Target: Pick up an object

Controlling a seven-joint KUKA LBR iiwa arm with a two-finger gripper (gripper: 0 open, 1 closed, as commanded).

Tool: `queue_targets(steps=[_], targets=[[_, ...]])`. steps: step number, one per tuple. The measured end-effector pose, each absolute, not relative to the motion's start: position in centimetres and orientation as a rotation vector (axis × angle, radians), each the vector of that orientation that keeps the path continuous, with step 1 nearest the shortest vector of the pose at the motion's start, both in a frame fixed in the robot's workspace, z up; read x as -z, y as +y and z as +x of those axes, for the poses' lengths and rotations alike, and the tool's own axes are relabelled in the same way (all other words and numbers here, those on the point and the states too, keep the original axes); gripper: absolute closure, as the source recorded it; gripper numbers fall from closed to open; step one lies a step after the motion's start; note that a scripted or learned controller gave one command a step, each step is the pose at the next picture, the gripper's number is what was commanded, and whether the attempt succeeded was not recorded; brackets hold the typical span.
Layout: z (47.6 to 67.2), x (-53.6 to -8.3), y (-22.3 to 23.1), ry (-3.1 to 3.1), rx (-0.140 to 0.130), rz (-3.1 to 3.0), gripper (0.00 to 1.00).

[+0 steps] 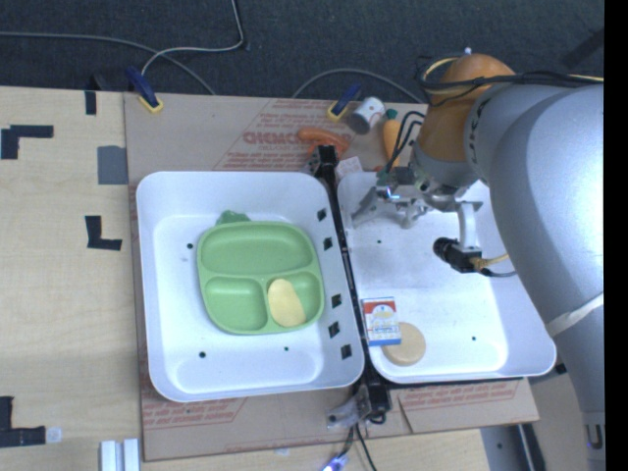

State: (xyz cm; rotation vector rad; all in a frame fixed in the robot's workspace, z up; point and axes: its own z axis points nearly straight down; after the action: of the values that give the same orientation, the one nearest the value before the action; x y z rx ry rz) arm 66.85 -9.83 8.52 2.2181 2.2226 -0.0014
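Two white bins side by side, with the arm low over the far end of the right one.

We see bare white floor across the middle of the right bin (446, 307), between the gripper (397, 204) at its far end and the things at its near edge. There a small red-and-white card (381, 322) lies against the dividing wall, touching a round tan disc (405, 344) just beside it. The left bin (162, 263) holds a green divided tray (257, 273) set near its middle, with open floor all around; a yellow oval piece (287, 302) rests in the tray's near right compartment. We see nothing between the gripper's fingers, and we cannot tell how far apart they stand.
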Motion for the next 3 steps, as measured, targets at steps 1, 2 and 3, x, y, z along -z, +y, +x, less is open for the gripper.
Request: queue_targets(steps=[1, 2, 3], targets=[[66.85, -8.52, -9.59, 2.221, 0.002, 2.219, 0.00], [66.85, -8.52, -9.63, 2.221, 0.002, 2.218, 0.00], [66.86, -8.52, -9.62, 2.221, 0.002, 2.218, 0.00]])
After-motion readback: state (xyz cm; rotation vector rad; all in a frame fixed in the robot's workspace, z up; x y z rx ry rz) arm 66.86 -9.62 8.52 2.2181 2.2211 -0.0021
